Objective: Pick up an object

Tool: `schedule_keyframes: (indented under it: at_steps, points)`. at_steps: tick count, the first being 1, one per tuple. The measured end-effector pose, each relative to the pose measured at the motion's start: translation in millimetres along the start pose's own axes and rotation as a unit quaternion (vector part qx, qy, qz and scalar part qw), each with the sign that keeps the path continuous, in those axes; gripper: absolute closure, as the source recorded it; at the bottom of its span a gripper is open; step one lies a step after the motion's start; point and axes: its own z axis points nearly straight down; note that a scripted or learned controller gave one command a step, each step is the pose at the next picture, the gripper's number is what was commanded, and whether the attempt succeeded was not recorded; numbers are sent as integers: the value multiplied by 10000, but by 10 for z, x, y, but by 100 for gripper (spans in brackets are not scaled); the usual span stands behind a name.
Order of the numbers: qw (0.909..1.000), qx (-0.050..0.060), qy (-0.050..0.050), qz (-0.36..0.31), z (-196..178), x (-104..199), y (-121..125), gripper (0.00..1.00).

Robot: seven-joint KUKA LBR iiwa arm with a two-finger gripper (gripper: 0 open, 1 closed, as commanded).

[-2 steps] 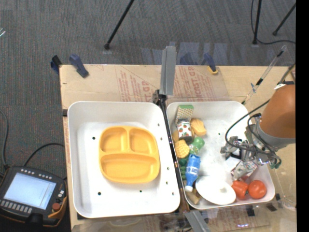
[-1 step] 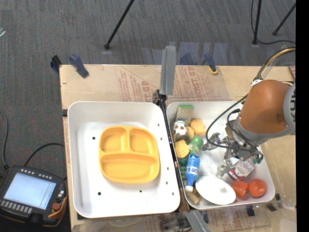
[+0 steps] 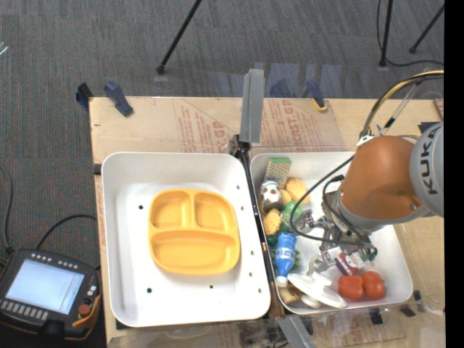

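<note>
My gripper (image 3: 341, 256) hangs low inside the right bin (image 3: 401, 256), under the orange wrist band, just above a red tomato-like toy (image 3: 362, 286) and a white flat piece (image 3: 319, 290). Cables and the wrist hide its fingertips. Along the bin's left side lie a blue bottle (image 3: 285, 254), a yellow corn cob (image 3: 272, 222), a green item (image 3: 291, 213), a black-and-white ball (image 3: 270, 192), a tan piece (image 3: 296, 188) and a checkered sponge (image 3: 277, 169).
The left bin (image 3: 119, 194) holds a yellow divided plate (image 3: 194, 232). A grey upright post (image 3: 252, 114) stands behind the divider between the bins. A teach pendant (image 3: 47, 288) lies on the floor at the lower left.
</note>
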Motion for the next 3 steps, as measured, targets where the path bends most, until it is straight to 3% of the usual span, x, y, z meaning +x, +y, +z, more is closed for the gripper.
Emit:
schedule_keyframes:
  at_steps: [1, 2, 3]
  points:
    - [9979, -72, 186, -624, 103, -556, 34, 0]
    - [9997, -67, 129, 201, 77, -124, 102, 0]
    - [9999, -55, 85, -73, 40, 188, 230, 0]
